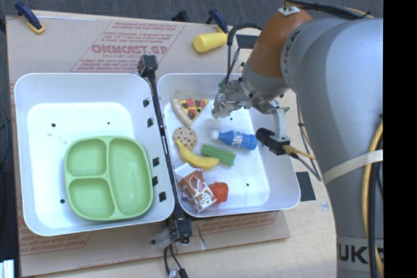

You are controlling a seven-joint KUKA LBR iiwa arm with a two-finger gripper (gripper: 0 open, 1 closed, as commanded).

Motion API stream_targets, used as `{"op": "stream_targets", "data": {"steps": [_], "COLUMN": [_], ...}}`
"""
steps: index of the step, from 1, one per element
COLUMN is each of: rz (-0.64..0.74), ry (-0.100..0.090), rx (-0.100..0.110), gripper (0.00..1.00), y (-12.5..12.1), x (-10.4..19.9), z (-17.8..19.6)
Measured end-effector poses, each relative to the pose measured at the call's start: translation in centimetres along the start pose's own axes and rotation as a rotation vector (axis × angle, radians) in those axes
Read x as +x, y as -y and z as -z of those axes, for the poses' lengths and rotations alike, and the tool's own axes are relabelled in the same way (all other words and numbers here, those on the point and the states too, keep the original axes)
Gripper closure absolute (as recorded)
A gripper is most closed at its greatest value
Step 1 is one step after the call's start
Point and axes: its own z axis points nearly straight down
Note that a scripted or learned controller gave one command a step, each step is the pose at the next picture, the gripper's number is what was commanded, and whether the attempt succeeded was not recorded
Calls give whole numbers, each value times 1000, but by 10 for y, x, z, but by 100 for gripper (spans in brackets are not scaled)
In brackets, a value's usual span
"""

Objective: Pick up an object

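- Camera view is showing the gripper (220, 107) hanging over the upper part of the right bin (281, 187), tip pointing down toward the bin floor.
- Whether the gripper is spread or pressed together cannot be told from this angle; nothing is visibly sitting in it.
- The gripper is standing just right of the pizza slice (189, 107) and just above the blue bottle (236, 139), apart from both.
- The orange band (277, 42) is sitting directly above the wrist, and the grey arm (345, 114) is running off toward the right side of the bench.
- Other candidates are lying in the same bin: a cookie (185, 137), a banana (195, 157), a green block (218, 154), a red piece (219, 191) and a small printed carton (197, 191) near the front wall.
- The left bin (36, 91) is holding a green divided tray (107, 178).
- A yellow object (208, 41) is lying on the cardboard behind the bins.
- Step in hand, by judgement: approach and selection. No object is lifted yet.
- The next move is calling for a descent centred on one item, likely the bottle or the pizza slice, then a closure and a straight lift.
- Risk, by judgement: the items are lying close together, so an off-centre descent may push a neighbour instead of catching the target.
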Motion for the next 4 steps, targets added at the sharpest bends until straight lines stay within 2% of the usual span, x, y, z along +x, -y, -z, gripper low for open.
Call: {"op": "stream_targets", "data": {"steps": [1,2,3,4], "rz": [-7,-2,-3,-7], "ry": [0,-1,0,2], "rx": [-1,2,2,-4], "gripper": [100,100,0,0], "y": [50,46,46,-23], "x": [6,74,73,5], "z": [83,75,75,138]}}
